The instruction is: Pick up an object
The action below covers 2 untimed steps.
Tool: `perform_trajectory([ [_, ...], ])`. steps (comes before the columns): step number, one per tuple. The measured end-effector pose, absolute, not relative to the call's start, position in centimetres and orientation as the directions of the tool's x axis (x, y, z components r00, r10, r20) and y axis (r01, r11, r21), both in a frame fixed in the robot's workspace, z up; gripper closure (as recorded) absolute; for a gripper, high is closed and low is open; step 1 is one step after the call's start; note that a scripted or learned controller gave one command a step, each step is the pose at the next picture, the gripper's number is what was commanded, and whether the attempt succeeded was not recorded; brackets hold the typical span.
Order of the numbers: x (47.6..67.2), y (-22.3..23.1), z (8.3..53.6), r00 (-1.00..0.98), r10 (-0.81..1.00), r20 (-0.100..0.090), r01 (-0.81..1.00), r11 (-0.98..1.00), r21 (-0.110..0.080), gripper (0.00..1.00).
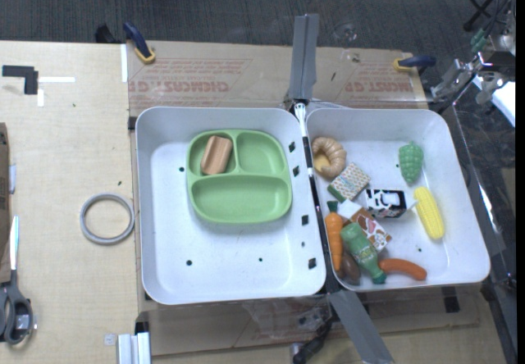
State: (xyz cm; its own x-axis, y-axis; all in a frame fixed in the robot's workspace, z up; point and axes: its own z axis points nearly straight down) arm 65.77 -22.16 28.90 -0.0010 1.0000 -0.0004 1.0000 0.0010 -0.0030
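The right bin holds several toy foods. A brown doughnut lies at its upper left, with a checked cracker box just below it. A green bumpy fruit and a yellow corn cob lie on the right side. A black-and-white carton sits mid-bin. An orange carrot, a green bottle and an orange sausage crowd the front. In the left bin, a green divided plate carries a tan bread roll in its upper-left compartment.
On the bench at the left lie a grey tape ring and scissors. Blue clamps hold the cardboard behind the bins. A metal bar rises between the bins. Cables and metal fittings stand at the upper right.
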Motion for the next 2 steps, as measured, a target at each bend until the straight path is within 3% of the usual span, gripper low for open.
perform_trajectory([
  [1,60.6,-21.4,10.7,0.07,0.997,0.008,0.998,-0.07,-0.008,0.0],
  [2,61.9,-20.4,9.2,0.164,0.986,0.004,0.986,-0.164,0.0,0.0],
])
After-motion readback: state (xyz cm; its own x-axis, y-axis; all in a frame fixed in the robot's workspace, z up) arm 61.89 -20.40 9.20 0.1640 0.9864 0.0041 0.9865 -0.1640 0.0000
